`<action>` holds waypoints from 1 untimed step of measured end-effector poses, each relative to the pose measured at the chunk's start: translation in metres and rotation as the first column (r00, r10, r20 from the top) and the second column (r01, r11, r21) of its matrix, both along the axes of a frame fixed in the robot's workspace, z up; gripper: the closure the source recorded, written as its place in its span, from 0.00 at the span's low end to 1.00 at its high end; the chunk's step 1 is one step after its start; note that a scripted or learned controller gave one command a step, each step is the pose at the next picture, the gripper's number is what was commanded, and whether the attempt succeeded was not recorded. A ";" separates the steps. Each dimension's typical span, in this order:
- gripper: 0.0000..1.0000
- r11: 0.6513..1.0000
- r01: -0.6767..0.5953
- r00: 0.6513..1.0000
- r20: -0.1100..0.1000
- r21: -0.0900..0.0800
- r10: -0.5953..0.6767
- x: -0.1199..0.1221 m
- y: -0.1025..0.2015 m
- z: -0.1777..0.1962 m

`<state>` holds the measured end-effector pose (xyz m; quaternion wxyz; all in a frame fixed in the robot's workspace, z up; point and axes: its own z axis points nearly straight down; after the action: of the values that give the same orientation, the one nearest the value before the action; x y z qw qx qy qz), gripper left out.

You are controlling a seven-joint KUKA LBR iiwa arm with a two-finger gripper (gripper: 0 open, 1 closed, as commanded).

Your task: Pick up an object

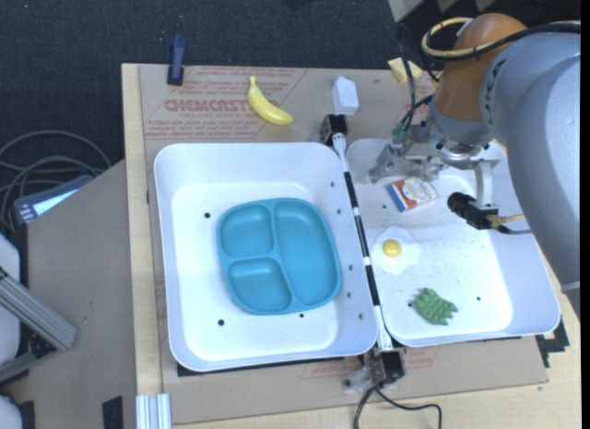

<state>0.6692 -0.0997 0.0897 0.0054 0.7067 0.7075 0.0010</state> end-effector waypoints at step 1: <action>0.00 1.000 -0.001 1.000 0.000 0.005 0.001 0.000 -0.007 0.000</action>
<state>0.6695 -0.1063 0.0895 0.0037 0.7064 0.7078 0.0029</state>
